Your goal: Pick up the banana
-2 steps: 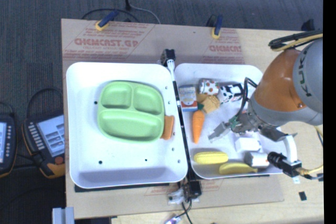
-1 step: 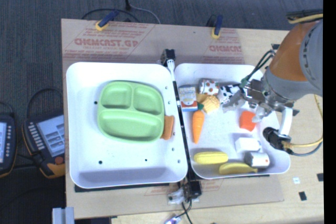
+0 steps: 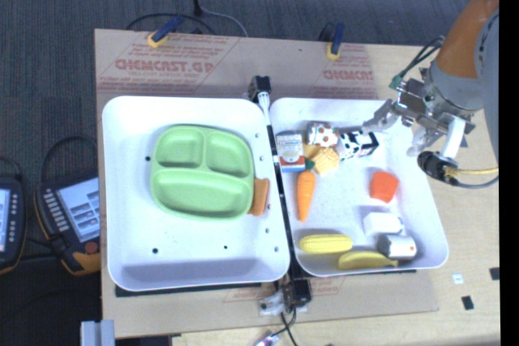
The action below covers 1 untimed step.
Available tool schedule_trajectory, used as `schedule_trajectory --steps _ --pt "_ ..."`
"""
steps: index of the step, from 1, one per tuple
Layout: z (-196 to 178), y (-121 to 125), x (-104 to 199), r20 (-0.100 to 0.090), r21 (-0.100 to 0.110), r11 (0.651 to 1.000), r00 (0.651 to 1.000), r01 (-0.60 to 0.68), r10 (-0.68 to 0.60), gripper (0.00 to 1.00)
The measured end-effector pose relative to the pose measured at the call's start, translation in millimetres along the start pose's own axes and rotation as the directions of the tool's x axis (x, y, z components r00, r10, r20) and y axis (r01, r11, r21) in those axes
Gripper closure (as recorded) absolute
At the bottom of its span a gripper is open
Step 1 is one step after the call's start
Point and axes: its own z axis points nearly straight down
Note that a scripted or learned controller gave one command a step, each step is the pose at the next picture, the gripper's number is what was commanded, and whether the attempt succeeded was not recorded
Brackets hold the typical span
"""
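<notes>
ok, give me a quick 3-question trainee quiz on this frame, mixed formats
1. True or false: the banana lies in the right bin.
2. Multiple choice: what sits in the left bin beside the green divided plate? A) the carrot B) a small orange-brown sausage-shaped piece C) the corn cob
3. Fill in: the gripper is over the right bin's ____ corner, away from the banana.

Key: 1 true; 2 B, the piece is at the plate's right edge, while the carrot and corn cob are in the right bin; 3 far right.
</notes>
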Motion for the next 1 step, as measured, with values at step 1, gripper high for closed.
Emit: schedule_trajectory --steps 1 --pt "-85.8 56.3 -15.5 0.000 -0.002 0.994 0.994 0.108 -0.108 0.00"
